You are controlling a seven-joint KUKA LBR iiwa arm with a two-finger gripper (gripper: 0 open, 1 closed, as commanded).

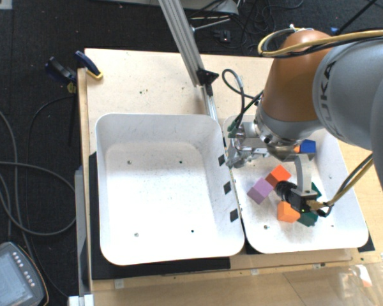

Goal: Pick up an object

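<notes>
Risk of grabbing nothing: hanging gripper [235, 153] by right bin's [337, 231] left wall, open or closed impossible to tell, leaving purple block [262, 190] lying near in bin's middle among other blocks, and possibly scraping that wall when descending.

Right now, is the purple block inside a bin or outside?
Inside: the purple block lies on the floor of the bin on the view's right, beside an orange block.
</notes>
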